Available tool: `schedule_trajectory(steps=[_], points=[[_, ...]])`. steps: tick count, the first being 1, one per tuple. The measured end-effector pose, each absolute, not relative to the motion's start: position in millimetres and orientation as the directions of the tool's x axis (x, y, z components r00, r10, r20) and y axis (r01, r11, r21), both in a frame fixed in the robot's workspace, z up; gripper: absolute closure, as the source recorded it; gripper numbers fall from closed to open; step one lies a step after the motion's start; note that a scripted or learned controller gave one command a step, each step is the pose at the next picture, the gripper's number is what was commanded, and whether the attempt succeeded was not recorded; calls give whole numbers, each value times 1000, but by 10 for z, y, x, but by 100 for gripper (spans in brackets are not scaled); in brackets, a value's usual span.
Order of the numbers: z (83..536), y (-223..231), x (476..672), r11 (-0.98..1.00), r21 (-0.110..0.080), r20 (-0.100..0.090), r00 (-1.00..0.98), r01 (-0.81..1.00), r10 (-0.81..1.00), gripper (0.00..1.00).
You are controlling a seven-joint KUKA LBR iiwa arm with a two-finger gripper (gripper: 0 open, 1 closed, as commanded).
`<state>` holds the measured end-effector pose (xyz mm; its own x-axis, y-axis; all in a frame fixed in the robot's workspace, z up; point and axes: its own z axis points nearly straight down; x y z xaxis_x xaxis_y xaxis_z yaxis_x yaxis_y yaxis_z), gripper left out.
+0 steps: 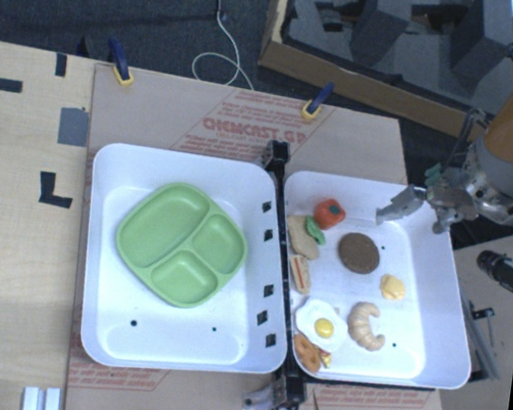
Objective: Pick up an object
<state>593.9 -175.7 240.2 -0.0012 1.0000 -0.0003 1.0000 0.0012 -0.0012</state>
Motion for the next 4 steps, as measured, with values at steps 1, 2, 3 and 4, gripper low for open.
schedule_trajectory(steps=[1,2,3,4], points=[[1044,-1463,6434,5,-10,3,-5,1000,1000,0],[879,-969,6563,1,-3,-8,-1,1000,1000,0],[1025,-1039,6585,-3,11,-17,3,1000,1000,100],[1905,-284,6422,9,6,3,-9,1000,1000,100]])
